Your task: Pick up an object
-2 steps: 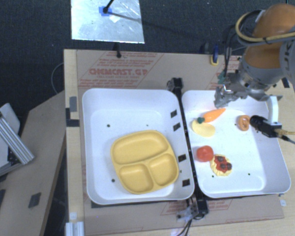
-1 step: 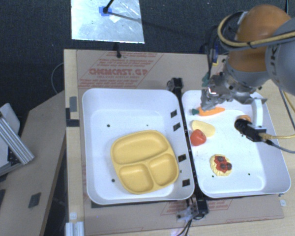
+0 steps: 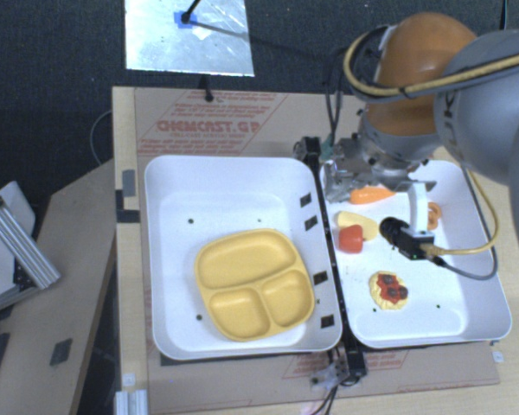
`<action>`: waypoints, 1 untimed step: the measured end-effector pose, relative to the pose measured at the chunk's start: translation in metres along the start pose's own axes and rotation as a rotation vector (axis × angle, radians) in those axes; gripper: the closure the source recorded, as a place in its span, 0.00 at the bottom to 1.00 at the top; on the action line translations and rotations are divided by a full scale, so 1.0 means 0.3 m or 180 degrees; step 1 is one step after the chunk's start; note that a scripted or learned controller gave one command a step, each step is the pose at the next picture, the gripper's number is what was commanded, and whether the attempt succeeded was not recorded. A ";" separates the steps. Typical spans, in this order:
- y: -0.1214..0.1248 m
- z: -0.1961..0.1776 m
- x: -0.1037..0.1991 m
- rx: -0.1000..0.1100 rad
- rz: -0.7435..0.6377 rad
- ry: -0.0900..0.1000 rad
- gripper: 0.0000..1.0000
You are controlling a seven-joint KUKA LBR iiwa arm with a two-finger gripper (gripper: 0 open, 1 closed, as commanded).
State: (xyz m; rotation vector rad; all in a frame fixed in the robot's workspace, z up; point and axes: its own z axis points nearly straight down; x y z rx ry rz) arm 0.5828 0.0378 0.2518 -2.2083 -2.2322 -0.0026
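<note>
The right bin (image 3: 471, 305) holds several toy foods. An orange carrot (image 3: 371, 195) lies at its back, with a pale yellow wedge (image 3: 358, 220) and a red piece (image 3: 352, 240) just in front of it. A small round pizza (image 3: 389, 290) lies nearer the front. A small orange and white thing (image 3: 433, 215) lies towards the right, partly hidden. My gripper (image 3: 337, 180) hangs low over the back left corner of this bin, beside the divider and just left of the carrot. The wrist hides its fingertips, and nothing shows between them.
A yellow three-compartment tray (image 3: 255, 284) lies in the left bin (image 3: 177, 188). The grey arm with its orange band (image 3: 419, 50) covers the back of the right bin. A shiny square plate (image 3: 189, 24) stands behind the bench.
</note>
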 end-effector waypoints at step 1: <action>-0.037 0.002 0.149 0.0000 0.0008 -0.0004 1.00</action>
